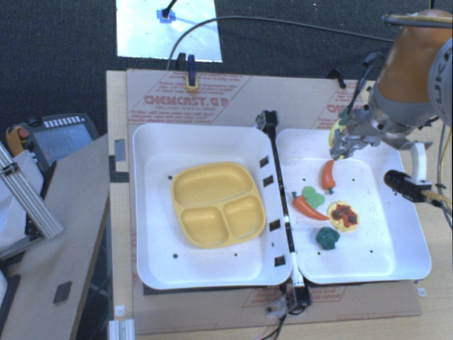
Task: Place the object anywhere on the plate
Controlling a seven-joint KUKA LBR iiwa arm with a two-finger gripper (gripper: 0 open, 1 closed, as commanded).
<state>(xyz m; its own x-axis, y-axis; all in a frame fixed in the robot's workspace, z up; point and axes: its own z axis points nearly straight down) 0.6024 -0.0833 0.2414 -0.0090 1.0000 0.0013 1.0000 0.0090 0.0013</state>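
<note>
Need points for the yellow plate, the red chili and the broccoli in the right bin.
yellow plate [185, 183]: camera view, bare floor of its large top compartment.
red chili [328, 175]: camera view, middle of its body.
broccoli [327, 238]: camera view, centre of its dark green head.

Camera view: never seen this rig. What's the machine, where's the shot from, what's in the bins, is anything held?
It is one fixed camera above the bench, looking down at a slant. The grey and orange machine at the right is a robot arm with a two-finger gripper at its end, hanging over the far edge of the right bin.

The left bin holds a yellow plate with three compartments, nothing on it yet. The right bin holds small toy foods: a red pepper just below the gripper, a carrot with a green piece beside it, a yellow and red piece, and a dark green broccoli.

I see nothing between the fingers; whether they are open or shut is unclear.
</note>
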